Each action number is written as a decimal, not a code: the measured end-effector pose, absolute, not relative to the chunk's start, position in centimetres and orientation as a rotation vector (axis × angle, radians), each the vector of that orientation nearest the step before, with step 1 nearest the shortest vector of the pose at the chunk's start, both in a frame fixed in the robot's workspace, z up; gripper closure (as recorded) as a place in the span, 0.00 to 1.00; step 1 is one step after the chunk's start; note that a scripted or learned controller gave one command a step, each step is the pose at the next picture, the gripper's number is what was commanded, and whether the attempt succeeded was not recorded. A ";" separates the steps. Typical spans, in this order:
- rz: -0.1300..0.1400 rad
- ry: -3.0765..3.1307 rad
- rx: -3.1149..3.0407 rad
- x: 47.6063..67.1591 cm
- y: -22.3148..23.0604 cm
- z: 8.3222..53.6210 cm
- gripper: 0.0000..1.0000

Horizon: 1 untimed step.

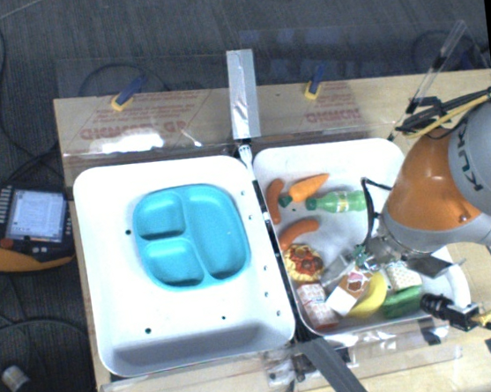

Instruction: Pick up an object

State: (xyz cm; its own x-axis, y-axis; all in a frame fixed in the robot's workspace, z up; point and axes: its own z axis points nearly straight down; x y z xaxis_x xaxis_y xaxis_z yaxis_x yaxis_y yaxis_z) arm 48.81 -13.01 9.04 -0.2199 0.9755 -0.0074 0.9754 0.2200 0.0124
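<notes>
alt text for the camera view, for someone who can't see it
A grey and orange robot arm reaches into the right white bin, its tool low among toy food: a carrot, green bottle and banana. The left bin holds a blue divided tray.

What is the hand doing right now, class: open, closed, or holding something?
Hand: low in the right bin among the toy food; open or closed cannot be told.

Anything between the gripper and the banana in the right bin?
Nothing visible stands between them. The gripper is low in the right bin, just above the banana. A white box and a green vegetable crowd the banana's sides.
</notes>
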 end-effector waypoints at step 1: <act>0.017 2.440 1.948 49.2 -12.9 10.1 1.00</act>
